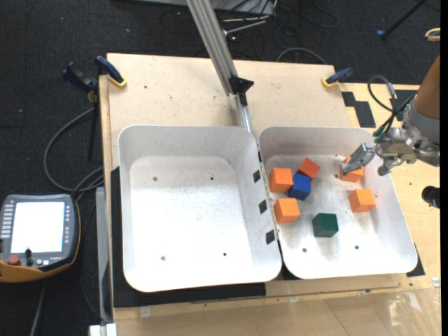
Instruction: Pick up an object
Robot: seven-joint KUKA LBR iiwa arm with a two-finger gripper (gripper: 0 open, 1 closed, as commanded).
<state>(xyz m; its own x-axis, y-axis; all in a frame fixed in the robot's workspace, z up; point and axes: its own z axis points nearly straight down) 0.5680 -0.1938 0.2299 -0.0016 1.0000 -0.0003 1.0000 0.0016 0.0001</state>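
Where the tabletop carries two white bins, the left bin sits bare-floored and the right bin holds all the blocks. Arm enters from the right, wrist low over the right bin's far right side.

Hand: fingers angled down toward an orange block near the bin's upper right. Fingertips appear to touch or straddle it; whether they are closed on it cannot be told, and no lift is evident.

Other candidates, well apart from the hand: dark green cube, orange cube, orange cube, and a tight cluster of orange cube, blue cube and red-orange block.

Risks, as judged:
- block looks tilted, so a finger may land on a corner and squeeze it out sideways.
- off-centre contact could shove it toward the bin wall.
- a shallow grip may slip on lifting.
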